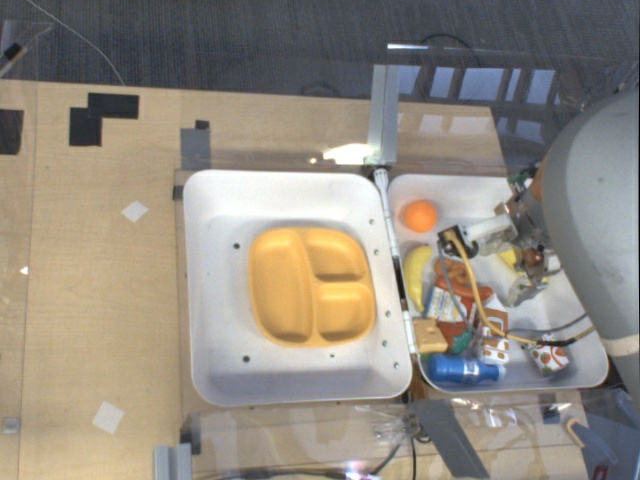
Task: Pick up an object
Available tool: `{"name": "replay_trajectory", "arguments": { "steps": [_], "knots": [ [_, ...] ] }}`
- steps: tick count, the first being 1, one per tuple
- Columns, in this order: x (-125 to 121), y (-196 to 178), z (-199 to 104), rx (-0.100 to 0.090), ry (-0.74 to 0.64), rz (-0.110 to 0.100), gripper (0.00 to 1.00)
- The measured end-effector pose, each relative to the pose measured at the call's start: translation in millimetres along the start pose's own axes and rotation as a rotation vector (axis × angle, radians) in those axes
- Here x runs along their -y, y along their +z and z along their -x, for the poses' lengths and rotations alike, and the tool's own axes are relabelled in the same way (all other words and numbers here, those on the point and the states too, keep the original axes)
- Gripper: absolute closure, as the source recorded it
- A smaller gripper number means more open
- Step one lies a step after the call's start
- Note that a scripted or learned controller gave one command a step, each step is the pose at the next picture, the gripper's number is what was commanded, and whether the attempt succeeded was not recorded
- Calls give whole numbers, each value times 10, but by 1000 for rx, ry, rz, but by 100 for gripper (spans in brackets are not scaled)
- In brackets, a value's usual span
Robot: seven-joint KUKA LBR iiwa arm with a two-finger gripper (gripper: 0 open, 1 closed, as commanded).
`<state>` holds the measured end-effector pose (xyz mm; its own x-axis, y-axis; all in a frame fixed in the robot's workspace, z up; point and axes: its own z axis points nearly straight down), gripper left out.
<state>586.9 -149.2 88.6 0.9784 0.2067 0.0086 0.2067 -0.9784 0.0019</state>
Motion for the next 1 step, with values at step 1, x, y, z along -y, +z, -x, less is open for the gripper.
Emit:
{"name": "replay_trajectory", "arguments": {
  "steps": [1],
  "knots": [
    [-514,-464,369,5,-294,-1,0]
  ]
}}
